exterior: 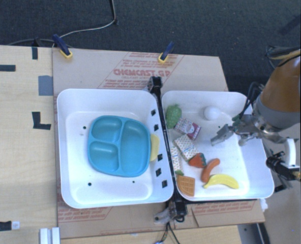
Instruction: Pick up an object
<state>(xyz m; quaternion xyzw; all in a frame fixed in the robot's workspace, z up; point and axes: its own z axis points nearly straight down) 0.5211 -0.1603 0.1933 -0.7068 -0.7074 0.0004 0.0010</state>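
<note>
As arm reaches into right bin (242, 98), we see fingers (222, 135) spread, grasping nothing. Nearest target: white ball (211, 113), just beyond fingers, apart. We judge it light, smooth, apt to roll; grip across widest middle.

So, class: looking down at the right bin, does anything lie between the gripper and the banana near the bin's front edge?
Nothing visible does. The gripper hangs over bare white floor of the right bin, and the banana lies nearer the front edge across more bare floor. The carrot touches the banana's left side, away from that path.
</note>
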